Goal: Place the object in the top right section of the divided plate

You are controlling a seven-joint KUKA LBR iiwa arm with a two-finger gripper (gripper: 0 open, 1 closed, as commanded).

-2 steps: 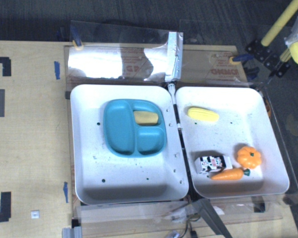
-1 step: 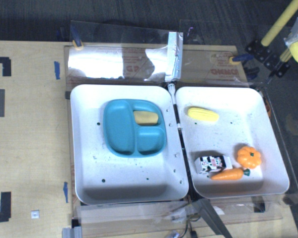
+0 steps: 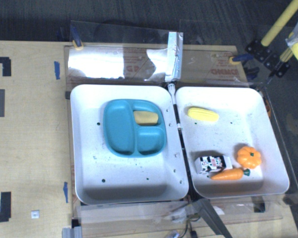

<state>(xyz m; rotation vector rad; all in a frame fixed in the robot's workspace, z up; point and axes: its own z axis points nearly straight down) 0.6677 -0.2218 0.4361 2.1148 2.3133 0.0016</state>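
We find open floor in the left bin [image 3: 89, 172] all around the blue divided plate [image 3: 121, 130]. In the right bin [image 3: 273, 133] the middle is open; corn [image 3: 203, 114] lies far left, pumpkin [image 3: 249, 156], carrot [image 3: 228, 174] and a black-and-white carton [image 3: 210, 163] crowd the near side.

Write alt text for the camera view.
A tan food item lies in the top right section of a blue divided plate in the left bin. The right bin holds a yellow corn cob, pumpkin, carrot and black-and-white carton.

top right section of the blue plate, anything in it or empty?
Occupied. A tan, bread-like object lies in the top right section of the blue divided plate, which sits in the left bin.
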